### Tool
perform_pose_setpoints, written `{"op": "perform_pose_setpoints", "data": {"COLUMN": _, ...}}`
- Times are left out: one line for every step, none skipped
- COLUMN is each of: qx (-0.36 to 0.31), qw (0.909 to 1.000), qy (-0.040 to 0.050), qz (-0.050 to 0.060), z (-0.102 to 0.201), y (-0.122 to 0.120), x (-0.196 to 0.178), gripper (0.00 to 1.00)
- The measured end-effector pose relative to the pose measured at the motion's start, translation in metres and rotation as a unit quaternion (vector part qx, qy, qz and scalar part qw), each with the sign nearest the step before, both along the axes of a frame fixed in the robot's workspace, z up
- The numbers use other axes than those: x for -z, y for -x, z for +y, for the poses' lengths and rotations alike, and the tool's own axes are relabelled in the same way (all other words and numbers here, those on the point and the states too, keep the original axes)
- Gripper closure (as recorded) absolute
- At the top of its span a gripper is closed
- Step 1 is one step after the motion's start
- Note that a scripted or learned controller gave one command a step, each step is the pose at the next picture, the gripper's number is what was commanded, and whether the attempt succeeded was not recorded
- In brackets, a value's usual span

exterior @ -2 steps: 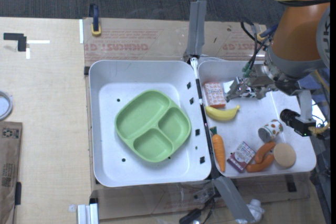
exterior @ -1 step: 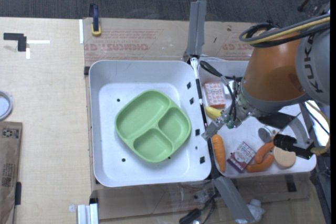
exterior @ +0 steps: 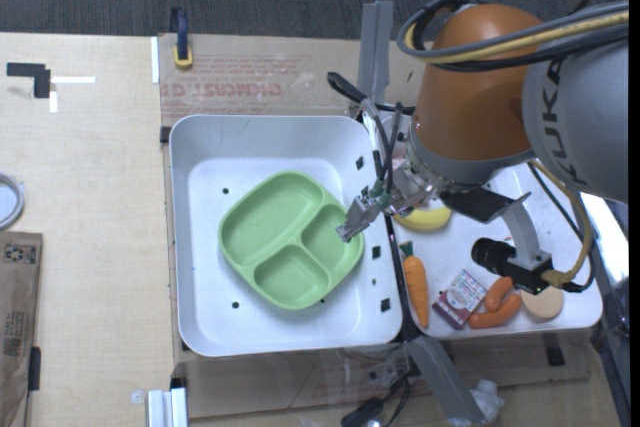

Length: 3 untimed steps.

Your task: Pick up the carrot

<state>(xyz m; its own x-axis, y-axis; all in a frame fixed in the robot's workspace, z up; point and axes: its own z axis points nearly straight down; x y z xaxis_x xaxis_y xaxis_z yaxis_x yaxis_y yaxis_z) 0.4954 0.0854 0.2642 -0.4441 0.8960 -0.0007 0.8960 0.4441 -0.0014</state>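
Note:
The orange carrot [exterior: 415, 289] lies lengthwise at the left edge of the right bin [exterior: 575, 315], close to the wall between the two bins. My gripper [exterior: 354, 221] hangs over the right side of the left bin [exterior: 200, 245], just above the right rim of a green divided plate [exterior: 288, 240]. It is up and to the left of the carrot, apart from it. Nothing shows held in it.
In the right bin a yellow banana [exterior: 430, 218] lies partly under the wrist. A small red and white packet [exterior: 460, 296], an orange sausage-like piece [exterior: 498, 307] and a beige round piece [exterior: 543, 304] lie right of the carrot.

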Motion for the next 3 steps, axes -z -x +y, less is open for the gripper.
{"op": "perform_pose_setpoints", "data": {"qx": 0.067, "qw": 0.9978, "qy": 0.0005, "qz": 0.000, "z": 0.014, "y": -0.011, "x": -0.038, "gripper": 0.00}}
{"op": "perform_pose_setpoints", "data": {"qx": 0.067, "qw": 0.9978, "qy": 0.0005, "qz": 0.000, "z": 0.014, "y": -0.011, "x": -0.038, "gripper": 0.00}}
{"op": "perform_pose_setpoints", "data": {"qx": 0.104, "qw": 0.9946, "qy": 0.0004, "qz": 0.001, "z": -0.060, "y": 0.018, "x": 0.021, "gripper": 0.00}}
